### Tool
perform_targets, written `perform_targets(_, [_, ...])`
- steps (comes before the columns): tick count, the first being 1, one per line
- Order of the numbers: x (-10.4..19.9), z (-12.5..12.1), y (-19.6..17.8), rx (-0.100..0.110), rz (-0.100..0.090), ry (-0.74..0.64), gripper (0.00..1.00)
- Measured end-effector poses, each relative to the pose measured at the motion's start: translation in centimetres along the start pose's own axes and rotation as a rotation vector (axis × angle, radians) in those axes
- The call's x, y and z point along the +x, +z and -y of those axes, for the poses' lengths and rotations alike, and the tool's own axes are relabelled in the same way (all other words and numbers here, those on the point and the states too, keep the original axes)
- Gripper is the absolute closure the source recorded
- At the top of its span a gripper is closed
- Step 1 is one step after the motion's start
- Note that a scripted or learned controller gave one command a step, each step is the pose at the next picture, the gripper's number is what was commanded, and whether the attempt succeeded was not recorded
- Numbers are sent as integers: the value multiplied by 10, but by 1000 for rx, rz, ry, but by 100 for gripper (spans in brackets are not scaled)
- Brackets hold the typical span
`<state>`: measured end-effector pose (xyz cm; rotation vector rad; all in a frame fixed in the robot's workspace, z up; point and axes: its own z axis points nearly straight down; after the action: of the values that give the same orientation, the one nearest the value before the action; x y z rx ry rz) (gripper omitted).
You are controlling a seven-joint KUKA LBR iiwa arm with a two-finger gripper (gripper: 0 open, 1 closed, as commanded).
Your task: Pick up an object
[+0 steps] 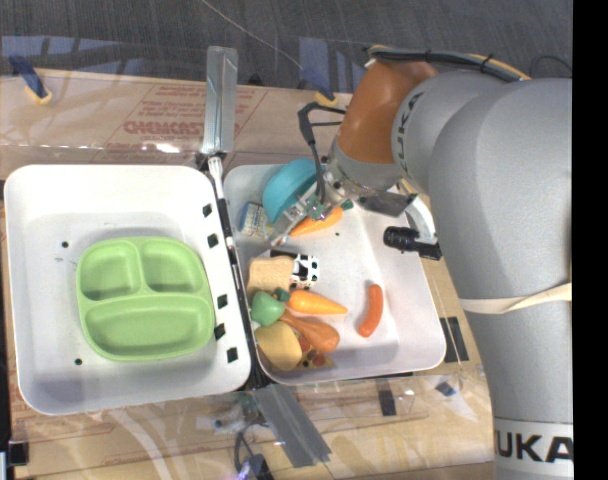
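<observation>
Right now my end effector [314, 211] sits directly over the orange carrot [318, 222] at the back of the right bin [414, 308], touching or nearly so. Its long axis runs crosswise beneath me. I cannot tell how far open I am.

The thick grey robot arm [489, 198] reaches in from the right, its glossy orange wrist band [376, 113] angled down and to the left. Below the band, the metal two-finger gripper [306, 213] points down and leftward, its tips low inside the right-hand bin.
</observation>
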<state>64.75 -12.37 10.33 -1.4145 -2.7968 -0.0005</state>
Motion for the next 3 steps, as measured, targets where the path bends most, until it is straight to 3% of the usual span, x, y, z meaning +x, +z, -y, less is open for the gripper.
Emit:
perform_targets(1, [6,-21,1,-12,6,458,0])
perform_targets(2, [2,-20,1,-22,8,971,0])
perform_targets(3, [4,-22,-10,-19,8,961,100])
